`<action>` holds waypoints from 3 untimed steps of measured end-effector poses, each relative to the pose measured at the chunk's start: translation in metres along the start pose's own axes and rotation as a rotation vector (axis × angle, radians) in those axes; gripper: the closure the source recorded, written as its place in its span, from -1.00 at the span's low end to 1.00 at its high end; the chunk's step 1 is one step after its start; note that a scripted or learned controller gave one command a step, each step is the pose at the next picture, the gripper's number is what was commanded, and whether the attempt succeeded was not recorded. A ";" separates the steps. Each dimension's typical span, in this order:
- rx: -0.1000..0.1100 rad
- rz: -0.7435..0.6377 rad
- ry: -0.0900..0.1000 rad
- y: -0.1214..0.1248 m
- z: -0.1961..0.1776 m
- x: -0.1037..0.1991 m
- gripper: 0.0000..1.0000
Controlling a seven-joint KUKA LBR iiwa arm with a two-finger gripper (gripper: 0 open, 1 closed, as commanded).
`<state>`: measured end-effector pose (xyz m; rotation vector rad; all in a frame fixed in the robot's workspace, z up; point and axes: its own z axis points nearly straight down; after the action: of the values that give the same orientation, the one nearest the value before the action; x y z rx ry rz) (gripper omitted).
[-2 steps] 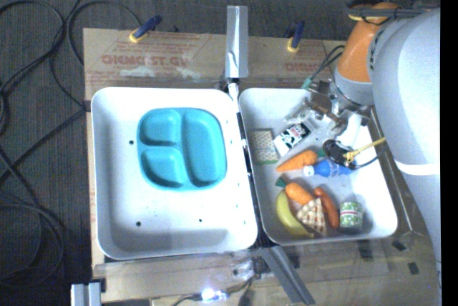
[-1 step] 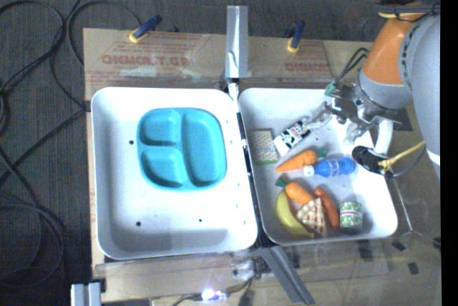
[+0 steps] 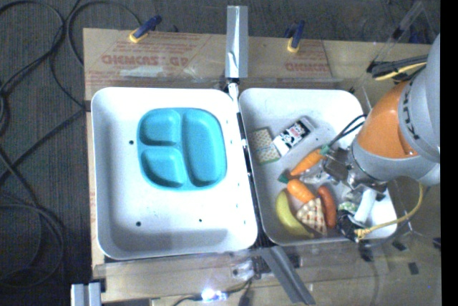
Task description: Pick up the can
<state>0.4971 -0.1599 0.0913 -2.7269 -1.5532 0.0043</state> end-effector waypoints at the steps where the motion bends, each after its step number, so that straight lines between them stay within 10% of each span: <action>1: 0.007 -0.094 -0.001 0.072 -0.020 0.024 -1.00; 2: 0.007 0.071 -0.004 0.016 -0.060 0.012 -1.00; 3: -0.008 0.049 -0.003 0.017 0.004 0.051 -1.00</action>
<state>0.5379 -0.1247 0.0875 -2.7710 -1.4901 0.0024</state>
